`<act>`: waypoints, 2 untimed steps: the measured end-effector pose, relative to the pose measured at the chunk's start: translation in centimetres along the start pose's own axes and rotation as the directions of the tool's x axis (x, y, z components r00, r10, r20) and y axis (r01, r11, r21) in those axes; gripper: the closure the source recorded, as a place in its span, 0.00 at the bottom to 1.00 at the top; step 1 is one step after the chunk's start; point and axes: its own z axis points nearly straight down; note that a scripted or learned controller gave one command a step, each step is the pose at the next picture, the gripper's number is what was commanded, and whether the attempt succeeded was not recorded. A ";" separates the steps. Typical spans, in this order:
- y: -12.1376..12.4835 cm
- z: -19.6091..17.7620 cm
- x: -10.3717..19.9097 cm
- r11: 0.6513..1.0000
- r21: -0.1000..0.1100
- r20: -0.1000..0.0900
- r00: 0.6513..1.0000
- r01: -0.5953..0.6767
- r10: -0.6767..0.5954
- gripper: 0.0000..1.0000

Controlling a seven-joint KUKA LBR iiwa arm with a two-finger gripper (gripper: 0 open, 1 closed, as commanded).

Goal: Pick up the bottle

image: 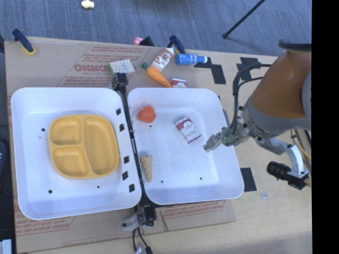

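A blue bottle (189,60) lies on its side on the bench behind the right bin (229,180). Just left of it lies a small white bottle with an orange label (163,59). Both are outside the bins. My gripper (216,142) hangs over the right rim of the right bin, well in front of and to the right of both bottles. The grey arm with its orange band (283,86) comes in from the right. Nothing shows held at the gripper's tip.
The right bin holds a red lump (146,114), a small red-and-white carton (188,129) and a wafer cone (146,168). A yellow divided plate (83,145) fills the left bin (21,157). A carrot (158,76) and a checkered packet (122,66) lie behind the bins.
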 end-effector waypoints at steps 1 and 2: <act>0.9 11.5 2.9 1.000 0.004 -0.005 1.000 0.022 -0.022 1.00; 1.7 10.4 5.0 0.988 0.001 -0.002 0.988 0.152 -0.152 1.00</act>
